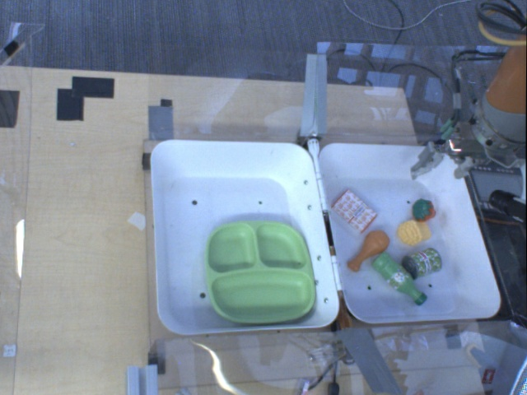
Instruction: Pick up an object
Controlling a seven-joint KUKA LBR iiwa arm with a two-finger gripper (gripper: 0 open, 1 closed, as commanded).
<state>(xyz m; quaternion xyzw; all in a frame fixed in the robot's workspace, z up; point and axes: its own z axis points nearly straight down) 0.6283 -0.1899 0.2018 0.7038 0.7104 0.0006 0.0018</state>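
With the gripper seen spread apart and empty at the right bin's far edge, the light, rigid, likely slippery toy drumstick lying well below-left of the jaws is best pinched across its narrow shaft.

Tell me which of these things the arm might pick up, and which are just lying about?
For the job:
end effector
toy drumstick
green bottle
red-and-white packet
yellow corn piece
green-and-orange toy
small can

Just lying about:
green divided tray in the left bin
cables
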